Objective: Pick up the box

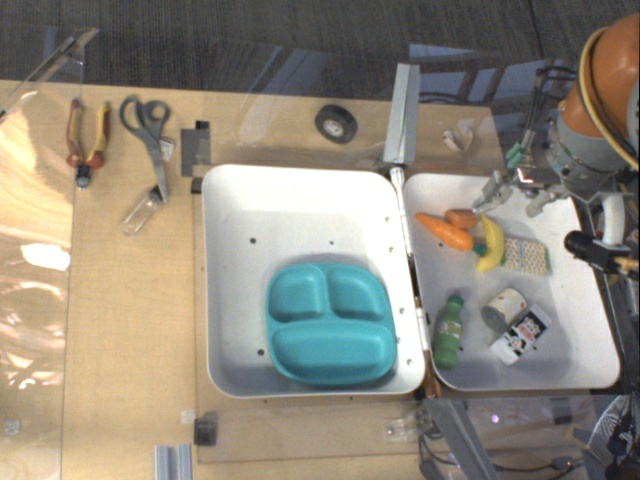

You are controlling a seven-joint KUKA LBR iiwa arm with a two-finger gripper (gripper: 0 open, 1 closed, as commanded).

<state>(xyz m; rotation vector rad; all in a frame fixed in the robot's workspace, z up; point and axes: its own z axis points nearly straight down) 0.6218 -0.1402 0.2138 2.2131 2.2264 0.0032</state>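
Bench [120,298] of pale wood, dark carpet beyond — two white bins side by side. Gripper [520,183] hangs over the right bin [590,368], fingers spread and holding nothing; the box [524,256] lies below it beside the banana [489,245].

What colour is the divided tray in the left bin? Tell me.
Teal, plain with no pattern: the divided tray in the left bin shows clearly in the camera view.

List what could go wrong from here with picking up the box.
The box lies right beside the banana, so closing fingers might catch the fruit instead. The gripper sits near the right bin's far rim, off the box; a straight descent would probably miss it.
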